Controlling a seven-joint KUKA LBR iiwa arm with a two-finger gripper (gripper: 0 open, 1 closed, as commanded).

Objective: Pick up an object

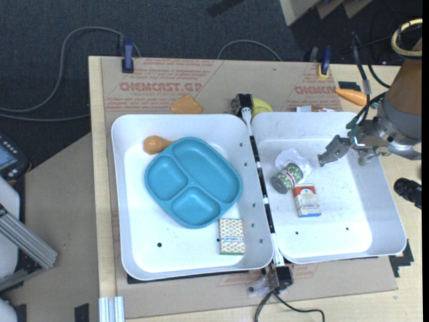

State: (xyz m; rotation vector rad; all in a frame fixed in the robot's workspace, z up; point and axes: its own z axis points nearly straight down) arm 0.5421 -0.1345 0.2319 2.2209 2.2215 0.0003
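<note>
In the camera view, the arm (405, 102) enters at the right edge and its gripper (342, 146) hangs over the upper part of the right bin (375, 243), right of centre in the frame. One grey finger points left toward the bin's middle; whether the fingers are apart or together I cannot tell from this slant, and nothing can be seen between them.

The nearest candidates lie just left and below the gripper: a can (287, 178) on its side with a clear wrapper (295, 159) touching it, and a small red-and-white box (307, 200) just beside the can, lower in the frame. The left bin (131, 247) holds a blue tray (192, 181), an orange ball (155, 143) at the tray's upper left, and a patterned box (232, 236) near the bin's lower edge.

By my reading, the pick is not yet made: every object rests on a bin floor. Left to do are the approach, the grasp and the lift.
</note>
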